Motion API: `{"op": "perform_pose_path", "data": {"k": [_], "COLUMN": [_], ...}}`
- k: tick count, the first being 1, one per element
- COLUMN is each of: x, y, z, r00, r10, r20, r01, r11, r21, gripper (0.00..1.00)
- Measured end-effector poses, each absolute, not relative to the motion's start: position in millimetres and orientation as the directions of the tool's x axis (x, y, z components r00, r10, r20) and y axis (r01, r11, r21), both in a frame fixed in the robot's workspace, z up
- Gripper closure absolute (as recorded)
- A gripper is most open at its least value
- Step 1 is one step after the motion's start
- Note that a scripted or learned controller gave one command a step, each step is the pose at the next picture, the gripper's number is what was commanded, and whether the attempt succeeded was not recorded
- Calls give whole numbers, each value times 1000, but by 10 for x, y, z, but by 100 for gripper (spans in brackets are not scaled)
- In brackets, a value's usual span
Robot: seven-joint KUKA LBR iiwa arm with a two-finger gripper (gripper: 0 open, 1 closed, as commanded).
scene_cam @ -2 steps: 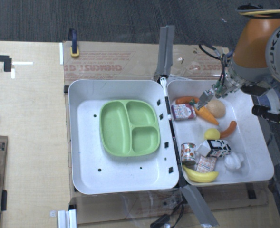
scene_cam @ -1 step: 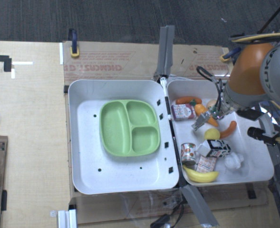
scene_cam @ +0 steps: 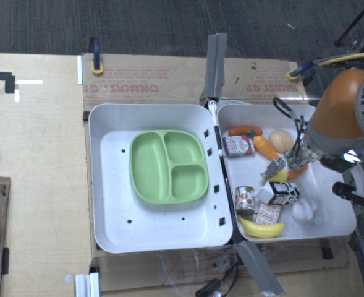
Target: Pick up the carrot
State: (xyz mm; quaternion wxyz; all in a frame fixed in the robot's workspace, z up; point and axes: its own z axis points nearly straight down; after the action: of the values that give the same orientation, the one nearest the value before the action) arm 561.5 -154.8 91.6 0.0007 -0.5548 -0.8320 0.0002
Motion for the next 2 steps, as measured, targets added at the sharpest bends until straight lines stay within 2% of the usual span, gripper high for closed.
{"op": "perform_pose_path", "data": {"k": [1, 2], "x": [5472, 5709], "y": [-1613, -1250], "z": [1708, 920], "r00": [-379, -512], "r10": [925, 859], "r20": [-1, -1], "r01": [925, 859], "r11": [379, 512], "r21": [1, 0], "gripper": [0, 0]}}
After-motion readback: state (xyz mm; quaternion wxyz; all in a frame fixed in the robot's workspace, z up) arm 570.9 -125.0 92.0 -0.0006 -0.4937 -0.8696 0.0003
